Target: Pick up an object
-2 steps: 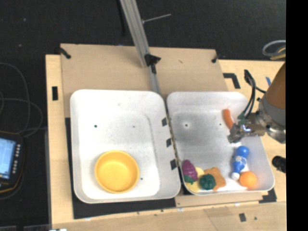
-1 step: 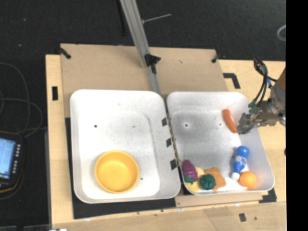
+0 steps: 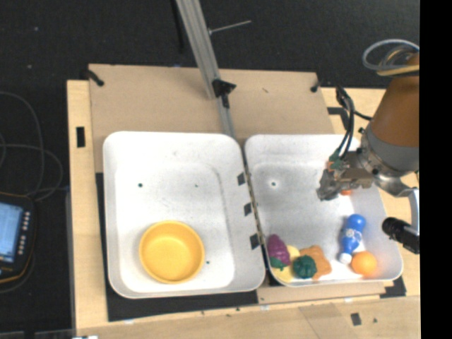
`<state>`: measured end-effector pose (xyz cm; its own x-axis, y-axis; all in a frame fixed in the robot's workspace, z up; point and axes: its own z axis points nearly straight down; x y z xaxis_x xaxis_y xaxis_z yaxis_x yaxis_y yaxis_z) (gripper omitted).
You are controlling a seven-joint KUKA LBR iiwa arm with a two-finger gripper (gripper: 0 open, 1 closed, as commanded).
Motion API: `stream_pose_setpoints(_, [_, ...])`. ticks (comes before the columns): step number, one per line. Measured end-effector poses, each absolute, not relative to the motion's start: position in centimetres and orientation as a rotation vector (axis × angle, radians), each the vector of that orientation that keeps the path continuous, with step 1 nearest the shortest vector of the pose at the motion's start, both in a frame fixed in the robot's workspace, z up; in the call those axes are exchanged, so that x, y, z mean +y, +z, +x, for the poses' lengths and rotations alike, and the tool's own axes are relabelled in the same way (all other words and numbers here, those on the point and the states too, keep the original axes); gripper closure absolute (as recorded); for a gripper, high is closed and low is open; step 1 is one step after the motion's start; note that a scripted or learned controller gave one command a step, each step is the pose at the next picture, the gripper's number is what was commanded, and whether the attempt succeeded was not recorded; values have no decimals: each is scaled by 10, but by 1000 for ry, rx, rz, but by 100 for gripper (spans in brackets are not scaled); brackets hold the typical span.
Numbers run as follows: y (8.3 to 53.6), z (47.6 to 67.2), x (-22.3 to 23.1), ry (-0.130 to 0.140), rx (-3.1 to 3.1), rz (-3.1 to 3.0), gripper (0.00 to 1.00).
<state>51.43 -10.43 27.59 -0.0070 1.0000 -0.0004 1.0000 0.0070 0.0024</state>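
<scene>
Bowl (image 3: 171, 251) in left bin (image 3: 120, 154); toys probably crowd right bin's (image 3: 296, 154) near edge.

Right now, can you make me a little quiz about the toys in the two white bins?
1. True or false: the yellow bowl sits in the left bin.
2. Which toy lies nearest the blue and white bottle? A) orange ball B) purple toy C) green toy
3. Fill in: the gripper hangs over the ____ bin.

Key: 1 true; 2 A; 3 right.
</scene>
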Motion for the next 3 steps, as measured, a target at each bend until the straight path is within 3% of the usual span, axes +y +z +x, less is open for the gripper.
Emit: stream_pose_setpoints(3, [256, 514, 54, 1, 2225, 2219, 100])
